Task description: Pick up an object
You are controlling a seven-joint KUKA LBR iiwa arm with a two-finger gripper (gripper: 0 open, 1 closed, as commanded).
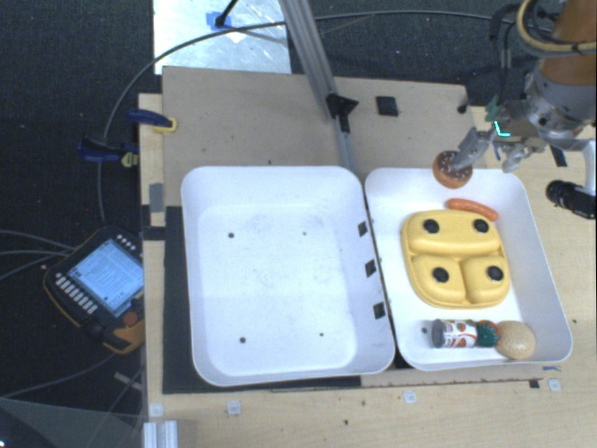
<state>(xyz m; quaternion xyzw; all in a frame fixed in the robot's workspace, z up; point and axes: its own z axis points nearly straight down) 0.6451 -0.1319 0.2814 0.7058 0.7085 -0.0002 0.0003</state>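
My fingers [464, 153] are closed on a small round brown doughnut-like piece [451, 167]; the near finger comes down across its right side and the piece sits pinched at the tips. The other finger [516, 153] is off to the right, so I cannot tell exactly how tight the pinch is, but the piece is between the tips. I am holding it over the far rim of the right bin [546, 250], at its top-left corner, against the tan board.

Just below the held piece, inside the right bin, lies an orange sausage [472, 208], touching the far edge of a yellow moulded tray [456, 258] with four dark spots. Near the front wall lie a small red-and-white can [459, 333] on its side and, just beside it, a tan rounded lump [516, 340].

The left bin [275, 269] sits alongside, joined by black clips. My grey wrist with its orange band [564, 59] reaches in from the right
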